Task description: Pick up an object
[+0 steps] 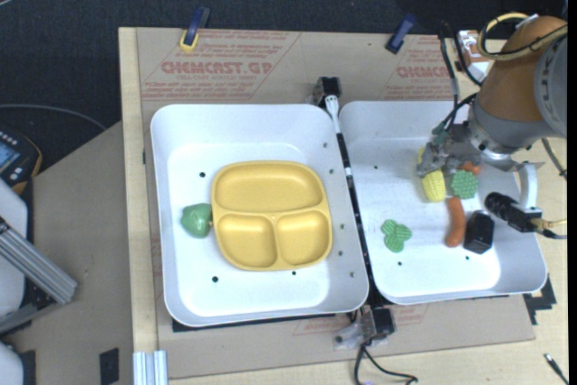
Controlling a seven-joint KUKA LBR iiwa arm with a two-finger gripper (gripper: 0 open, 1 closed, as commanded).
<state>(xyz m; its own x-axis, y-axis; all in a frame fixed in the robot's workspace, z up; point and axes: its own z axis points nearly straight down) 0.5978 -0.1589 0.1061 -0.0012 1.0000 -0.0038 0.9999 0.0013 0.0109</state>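
My gripper [439,160] hangs low over the back right part of the right bin [383,132], just above a yellow corn piece [435,186]. A green knobbly toy [464,185] lies against the corn's right side. An orange sausage-shaped toy [456,221] lies below them, next to a black block [479,233]. A green leafy toy [395,235] lies alone nearer the bin's middle. The wrist hides where the gripper meets the toys, and nothing is visibly lifted.
The left bin [164,135] holds a yellow divided plate [270,214] and a green toy [196,219] at the plate's left. The grey arm with its orange band [532,41] comes in over the right bin's far right corner. Clamps [192,30] hold the board's far edge.
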